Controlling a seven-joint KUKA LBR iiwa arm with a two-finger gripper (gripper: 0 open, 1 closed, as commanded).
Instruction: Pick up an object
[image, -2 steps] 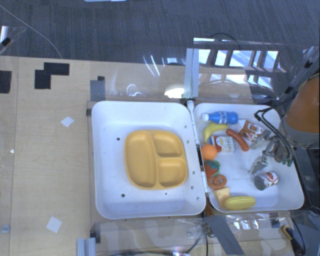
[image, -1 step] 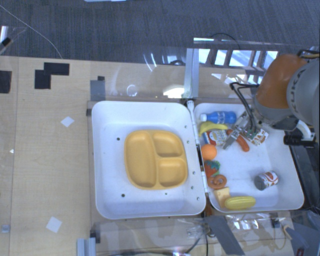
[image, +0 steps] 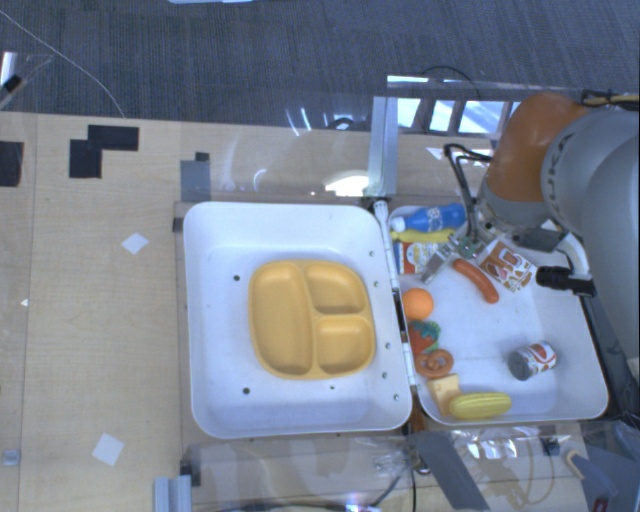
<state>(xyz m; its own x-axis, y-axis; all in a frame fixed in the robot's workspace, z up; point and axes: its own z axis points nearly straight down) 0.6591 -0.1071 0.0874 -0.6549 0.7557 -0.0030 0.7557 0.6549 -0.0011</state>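
Note:
My gripper (image: 447, 257) hangs low over the upper left part of the right bin (image: 560, 330), below the grey arm with its orange band. A red sausage (image: 477, 281) lies just to its right, close to it or touching. A blue and white bottle (image: 436, 217) and a yellow item (image: 420, 237) lie just behind it. An orange ball (image: 418, 303) sits in front of it. A red and white packet (image: 508, 268) lies under the wrist. Nothing can be seen held.
The left bin (image: 215, 300) holds a yellow divided plate (image: 310, 318). Along the right bin's left wall lie green and red toy foods (image: 426, 334) and a round orange piece (image: 436, 362). A yellow fruit (image: 478, 404) and a small can (image: 532, 360) lie near the front.

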